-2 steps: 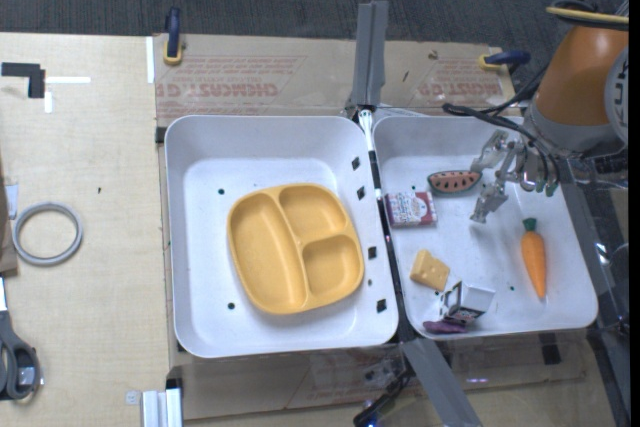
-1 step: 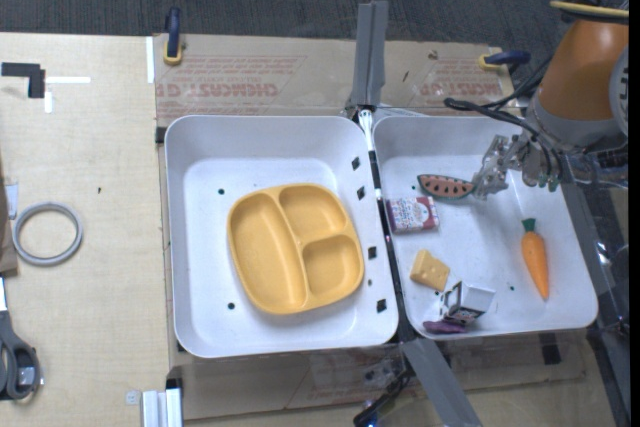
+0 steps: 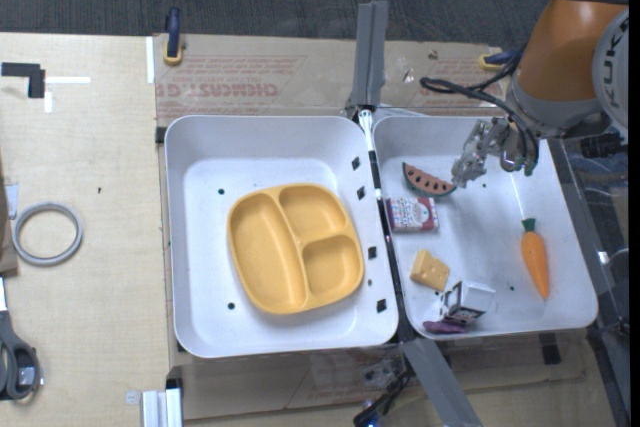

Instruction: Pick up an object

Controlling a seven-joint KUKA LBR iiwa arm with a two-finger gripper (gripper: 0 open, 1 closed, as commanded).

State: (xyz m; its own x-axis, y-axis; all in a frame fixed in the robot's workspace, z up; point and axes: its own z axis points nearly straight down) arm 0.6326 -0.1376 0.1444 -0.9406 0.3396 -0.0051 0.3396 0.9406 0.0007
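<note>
Two white bins are seen side by side on the bench [image 3: 80, 145]. The left bin [image 3: 190, 245] carries a yellow divided plate [image 3: 296, 248]. In the right bin [image 3: 570, 305] lie a watermelon slice [image 3: 428, 180], a small pink carton [image 3: 412, 214], a cheese wedge [image 3: 431, 270], a toy carrot [image 3: 536, 260] and a small white-and-purple object [image 3: 462, 305] — kind not discernible. The tool [image 3: 470, 165] is lowered at the bin's far side, just beside the watermelon slice's right end; contact cannot be judged. Whether the tool is spread or closed cannot be told — nothing is seen pinched. A tape roll [image 3: 46, 233] lies on the bench, left.
</note>
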